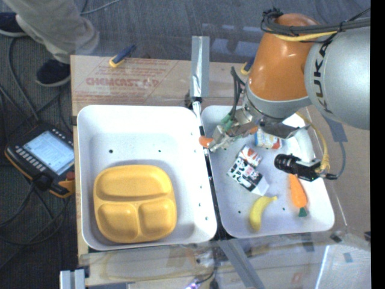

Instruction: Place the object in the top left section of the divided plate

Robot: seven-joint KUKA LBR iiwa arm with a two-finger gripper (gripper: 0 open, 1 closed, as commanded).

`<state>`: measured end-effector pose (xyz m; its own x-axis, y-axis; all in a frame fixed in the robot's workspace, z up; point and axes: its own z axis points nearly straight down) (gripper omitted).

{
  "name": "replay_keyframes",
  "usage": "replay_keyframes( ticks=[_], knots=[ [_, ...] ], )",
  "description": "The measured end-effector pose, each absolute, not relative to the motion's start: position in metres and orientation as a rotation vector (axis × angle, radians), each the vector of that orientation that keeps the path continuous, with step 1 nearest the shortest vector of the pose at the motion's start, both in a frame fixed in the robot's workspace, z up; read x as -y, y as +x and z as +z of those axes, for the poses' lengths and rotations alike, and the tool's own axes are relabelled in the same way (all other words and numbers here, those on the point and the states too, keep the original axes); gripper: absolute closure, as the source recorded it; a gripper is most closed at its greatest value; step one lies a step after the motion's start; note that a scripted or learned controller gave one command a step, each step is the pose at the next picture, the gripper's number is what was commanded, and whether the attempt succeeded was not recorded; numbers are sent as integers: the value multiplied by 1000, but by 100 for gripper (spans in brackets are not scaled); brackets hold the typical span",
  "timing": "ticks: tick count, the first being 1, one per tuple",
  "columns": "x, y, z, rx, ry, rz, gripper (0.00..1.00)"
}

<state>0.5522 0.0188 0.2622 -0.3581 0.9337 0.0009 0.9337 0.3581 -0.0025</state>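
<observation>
From the camera view, your gripper [218, 138] hangs over the right bin's [319, 221] left rim, fingers pinching a small orange object [206, 141]. Pickup looks done; next you'd carry it over to the yellow divided plate's [135, 203] top-left section.

Left of the left bin [90, 125] lies a handheld control pendant [42, 155]; behind that bin, cardboard [132, 83] carrying a blue-and-yellow tool [122, 55].

Gripper [224, 136] over right bin's [322, 218] left edge; divided plate [135, 202] lower-left of it in left bin [138, 125]; patterned card [245, 170], banana [258, 211], carrot [298, 196] lower-right of it.
</observation>
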Motion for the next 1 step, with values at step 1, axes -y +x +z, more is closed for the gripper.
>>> replay_keyframes(
  ticks=[1],
  knots=[
    [-73, 513, 283, 2559, -1820, 4, 100]
  ],
)
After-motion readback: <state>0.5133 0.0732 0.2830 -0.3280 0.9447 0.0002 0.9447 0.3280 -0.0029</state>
